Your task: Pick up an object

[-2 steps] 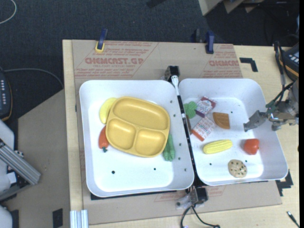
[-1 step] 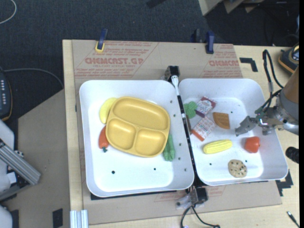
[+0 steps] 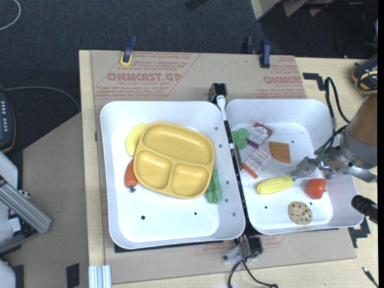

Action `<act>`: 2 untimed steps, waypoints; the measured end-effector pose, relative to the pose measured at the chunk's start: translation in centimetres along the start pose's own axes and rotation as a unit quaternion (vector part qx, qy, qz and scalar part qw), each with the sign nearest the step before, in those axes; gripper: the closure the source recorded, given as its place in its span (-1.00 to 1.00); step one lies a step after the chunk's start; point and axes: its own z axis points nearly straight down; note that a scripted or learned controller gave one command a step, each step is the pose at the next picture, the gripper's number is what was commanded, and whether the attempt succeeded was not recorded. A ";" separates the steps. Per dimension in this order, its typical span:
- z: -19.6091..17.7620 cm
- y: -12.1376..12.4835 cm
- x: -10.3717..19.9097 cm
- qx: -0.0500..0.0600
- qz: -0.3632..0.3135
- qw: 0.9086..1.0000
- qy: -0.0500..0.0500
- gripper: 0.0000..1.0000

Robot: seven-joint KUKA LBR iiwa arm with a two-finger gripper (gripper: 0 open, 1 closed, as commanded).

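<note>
Cardboard-topped bench [image 3: 180,71] | glossy yellow three-section tray [image 3: 173,159] | ridged corn cob [image 3: 275,185] | gripper [image 3: 303,170] state: cannot tell

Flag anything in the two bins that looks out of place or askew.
In the left white bin, the yellow three-compartment plastic plate sits askew on top of other items: a yellow piece, a red-orange piece and a green leafy piece poke out from under its edges.
</note>
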 end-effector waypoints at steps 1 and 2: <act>4.0 0.3 -0.1 -0.005 0.000 1.000 -0.002 -1.00; 3.1 0.1 0.0 -0.004 0.000 1.000 -0.002 1.00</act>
